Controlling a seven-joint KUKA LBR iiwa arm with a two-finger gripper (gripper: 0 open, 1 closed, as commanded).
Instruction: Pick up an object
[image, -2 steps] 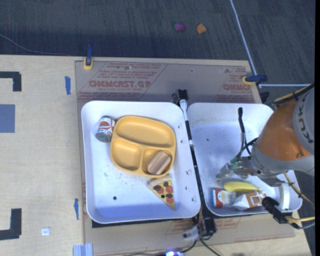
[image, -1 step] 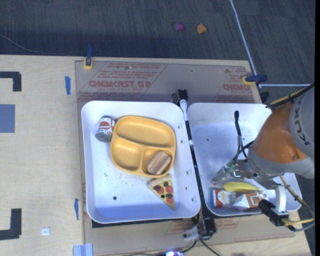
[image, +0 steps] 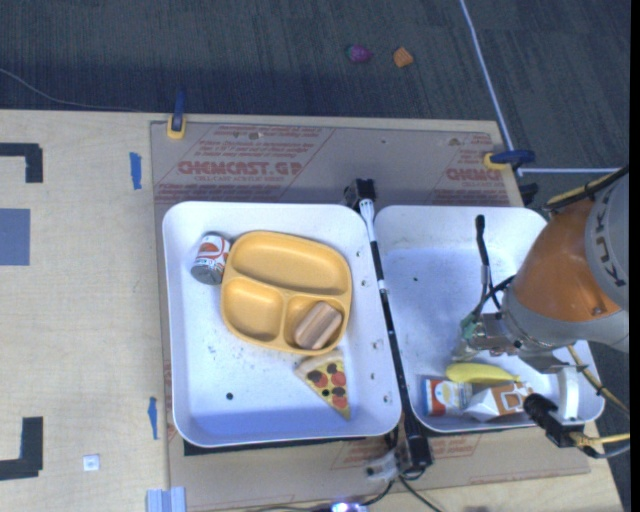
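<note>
Camera view, from above the bench: you are looking down on two white bins set side by side on a brown board. Your arm (image: 575, 275) comes in from the right, its orange band hanging over the right bin (image: 430, 270). The gripper (image: 487, 340) sits low over that bin's near right part, directly above a banana (image: 480, 374) and very near it; whether it touches the fruit cannot be made out. The wrist and cables hide the fingertips, so you cannot tell if the hand is apart or closed, and nothing is seen held in it.

The banana lies flat on the bin floor, long axis running left to right. Just in front of it, against the near wall, lies a white carton (image: 470, 398) with an orange end, resting on its side and touching or nearly touching the banana.

In the left bin (image: 190, 330) a yellow tray (image: 275, 275) with three wells holds what looks like a bread roll (image: 318, 324) in its near right well. A can (image: 209, 258) lies just beside the tray's far left corner. A pizza slice (image: 328, 384) lies near the tray's front right corner.
</note>
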